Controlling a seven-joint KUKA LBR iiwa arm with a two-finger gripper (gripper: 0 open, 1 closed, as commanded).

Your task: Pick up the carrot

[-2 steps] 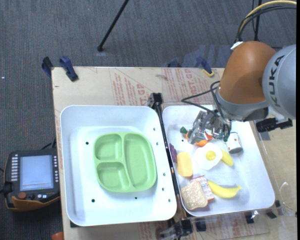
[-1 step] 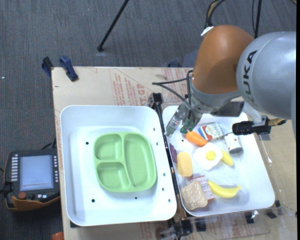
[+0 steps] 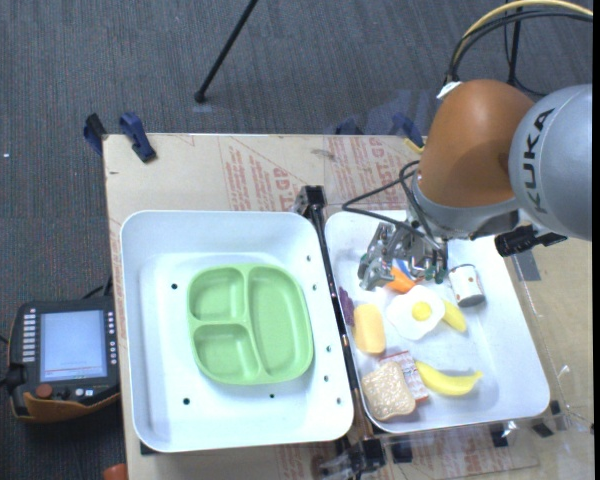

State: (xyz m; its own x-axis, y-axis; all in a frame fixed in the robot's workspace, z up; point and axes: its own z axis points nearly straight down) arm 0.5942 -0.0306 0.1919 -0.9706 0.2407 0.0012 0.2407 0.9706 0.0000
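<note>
Gripper [image 3: 395, 265] is hanging low in the right bin [image 3: 510, 368], fingers reaching down right at the carrot [image 3: 402, 281]; can't tell if they're gripping it. Carrot's lying just above the fried egg [image 3: 417, 314].

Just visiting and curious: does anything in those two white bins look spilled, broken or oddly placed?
Nothing stands out. The green plate lies flat in the left bin. The toy foods in the right bin, such as the fried egg and banana, lie loosely scattered.
</note>
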